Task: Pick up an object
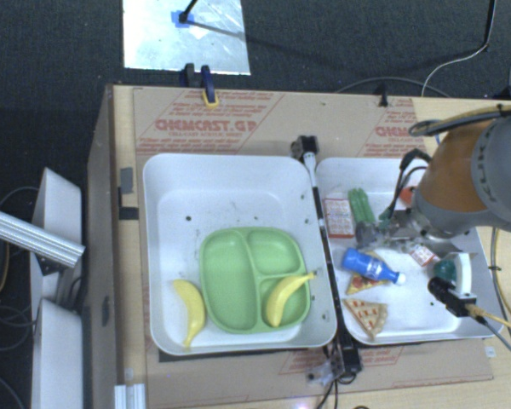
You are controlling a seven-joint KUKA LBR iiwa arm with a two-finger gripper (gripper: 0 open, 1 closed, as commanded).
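My gripper (371, 233) hangs low over the middle of the right bin (409, 329), at the end of the grey arm with its orange band coming in from the right. Just in front of it lies a blue bottle (370, 267) with a white cap, on its side. A green oblong thing (360, 204) lies just behind the gripper, and a red-and-white flat packet (338, 216) rests to its left by the bin wall. Nothing shows between the gripper's tips.
Two pizza slices (366, 315) lie at the right bin's front. A small red-and-white piece (422, 255) and a teal thing (444, 268) sit under the arm. The left bin (179, 186) holds a green divided plate (238, 284) with a banana (285, 296); another banana (190, 311) lies beside it.
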